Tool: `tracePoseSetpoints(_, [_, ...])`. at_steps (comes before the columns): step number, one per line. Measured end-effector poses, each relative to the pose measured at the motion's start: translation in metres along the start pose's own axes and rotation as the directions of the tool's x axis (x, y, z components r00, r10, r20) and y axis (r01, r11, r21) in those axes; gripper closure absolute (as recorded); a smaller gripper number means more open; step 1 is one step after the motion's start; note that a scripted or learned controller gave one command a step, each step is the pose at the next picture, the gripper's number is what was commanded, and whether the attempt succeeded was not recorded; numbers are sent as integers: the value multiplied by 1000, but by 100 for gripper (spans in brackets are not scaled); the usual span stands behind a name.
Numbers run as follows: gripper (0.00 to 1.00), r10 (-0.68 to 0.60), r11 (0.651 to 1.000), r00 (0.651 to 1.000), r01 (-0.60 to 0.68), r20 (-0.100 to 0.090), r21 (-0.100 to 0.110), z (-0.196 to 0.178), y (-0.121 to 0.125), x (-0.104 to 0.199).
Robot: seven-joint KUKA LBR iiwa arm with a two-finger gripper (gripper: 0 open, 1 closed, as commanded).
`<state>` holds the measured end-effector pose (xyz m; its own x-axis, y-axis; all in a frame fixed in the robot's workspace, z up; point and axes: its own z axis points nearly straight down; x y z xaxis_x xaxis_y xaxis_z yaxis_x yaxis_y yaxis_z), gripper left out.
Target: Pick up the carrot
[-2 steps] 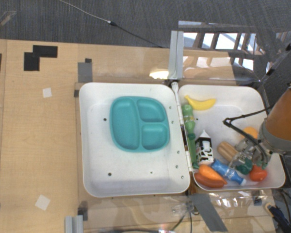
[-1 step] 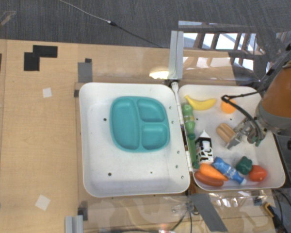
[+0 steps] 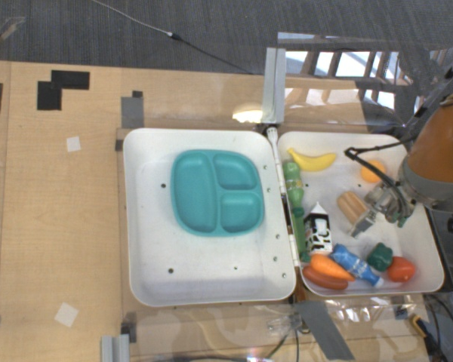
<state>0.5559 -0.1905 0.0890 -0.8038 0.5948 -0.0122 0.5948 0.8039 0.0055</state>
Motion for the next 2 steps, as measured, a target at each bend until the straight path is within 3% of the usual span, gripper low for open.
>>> tracePoseSetpoints(1, [0,342,940,940,-342,-2,3,1,26,-36])
tracePoseSetpoints(2, [0,552,834,834,-552,-3,5,2,49,-89])
